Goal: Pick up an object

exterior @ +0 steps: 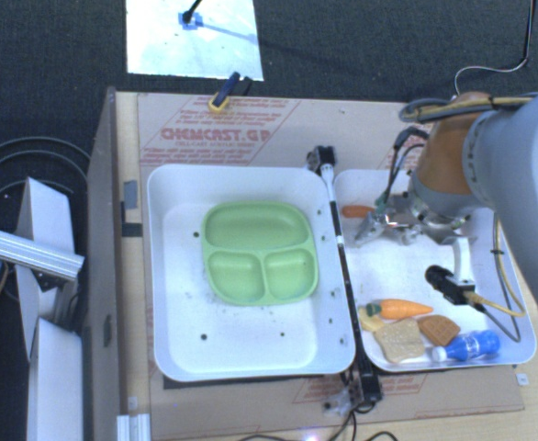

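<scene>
Gripper (pixel 390 226) positioned low over right bin (pixel 512 352), upper left part; opening width and contents cannot be determined. Carrot (pixel 405 309), bread slice (pixel 399 339), cookie (pixel 439 328), bottle (pixel 465 347) clustered along near edge. Green plate (pixel 257 251) in left bin (pixel 173 246).

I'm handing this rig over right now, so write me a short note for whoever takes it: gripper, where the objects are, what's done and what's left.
Gripper: low in the right bin, far end; finger state unclear, nothing seen held.
Near it: small orange piece by the divider.
Near end of the right bin: carrot, toast slice, round cookie, blue bottle, clustered together.
Left bin: green divided plate.
Done: no pick confirmed.
Left: grasp and lift an object.
</scene>
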{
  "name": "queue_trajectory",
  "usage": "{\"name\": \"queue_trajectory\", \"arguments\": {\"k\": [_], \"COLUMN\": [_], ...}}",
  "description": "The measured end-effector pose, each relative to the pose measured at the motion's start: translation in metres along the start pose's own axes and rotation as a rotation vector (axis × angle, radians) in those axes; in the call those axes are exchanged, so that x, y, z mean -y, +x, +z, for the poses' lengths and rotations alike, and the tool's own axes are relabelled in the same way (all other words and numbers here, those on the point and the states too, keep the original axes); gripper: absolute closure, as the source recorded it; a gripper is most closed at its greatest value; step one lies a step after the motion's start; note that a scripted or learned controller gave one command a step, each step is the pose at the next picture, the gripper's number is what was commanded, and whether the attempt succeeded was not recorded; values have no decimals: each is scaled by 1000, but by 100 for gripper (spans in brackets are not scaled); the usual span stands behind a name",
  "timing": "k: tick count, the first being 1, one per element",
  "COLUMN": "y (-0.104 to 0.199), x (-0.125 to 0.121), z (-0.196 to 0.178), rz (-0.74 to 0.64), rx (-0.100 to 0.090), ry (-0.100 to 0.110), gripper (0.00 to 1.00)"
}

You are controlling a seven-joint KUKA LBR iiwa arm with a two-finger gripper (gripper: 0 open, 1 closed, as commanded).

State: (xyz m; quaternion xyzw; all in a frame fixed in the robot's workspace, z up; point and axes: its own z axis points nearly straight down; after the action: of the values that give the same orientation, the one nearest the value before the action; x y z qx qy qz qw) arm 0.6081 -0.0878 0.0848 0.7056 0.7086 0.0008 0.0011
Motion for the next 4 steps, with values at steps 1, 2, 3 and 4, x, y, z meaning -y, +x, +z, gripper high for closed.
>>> {"name": "queue_trajectory", "arguments": {"k": [1,2,3,4], "y": [-3,-55,-14,-36], "x": [-53,-61,-64,-65], "z": [4,-72,-14,-7], "rz": [7,2,2,0], "rx": [-5,2,2,3], "ry": [41,-3,-10,-12], "gripper": [0,0,0,0]}}
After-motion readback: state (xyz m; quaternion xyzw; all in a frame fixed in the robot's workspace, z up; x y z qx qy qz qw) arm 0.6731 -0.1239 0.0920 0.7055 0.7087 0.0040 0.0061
